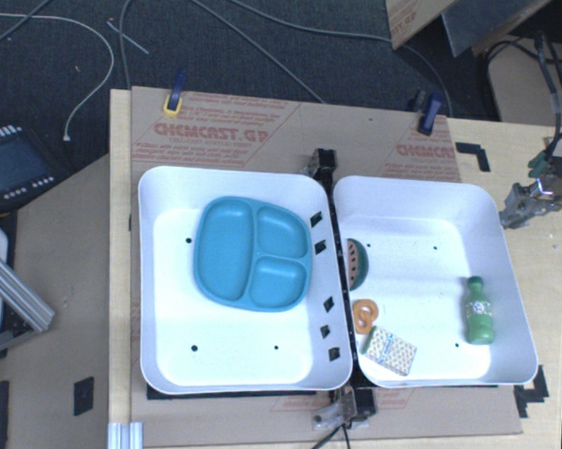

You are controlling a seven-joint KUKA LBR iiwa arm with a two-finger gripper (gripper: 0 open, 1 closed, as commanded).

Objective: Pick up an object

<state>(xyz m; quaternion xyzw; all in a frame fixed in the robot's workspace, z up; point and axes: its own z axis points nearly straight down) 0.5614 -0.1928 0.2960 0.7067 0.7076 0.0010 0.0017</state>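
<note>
Left bin (pixel 162 335): blue divided plate (pixel 253 254) fills the upper middle; floor below and left of it is open. Right bin (pixel 504 277): middle and upper floor open. Obstacles hug the edges: green bottle (pixel 479 311) upright-ish near the right wall, watermelon slice (pixel 356 263) against the left wall, pretzel (pixel 365 314) and patterned packet (pixel 390 351) close together at lower left. Black clips (pixel 330 306) line the wall between the bins.
</note>
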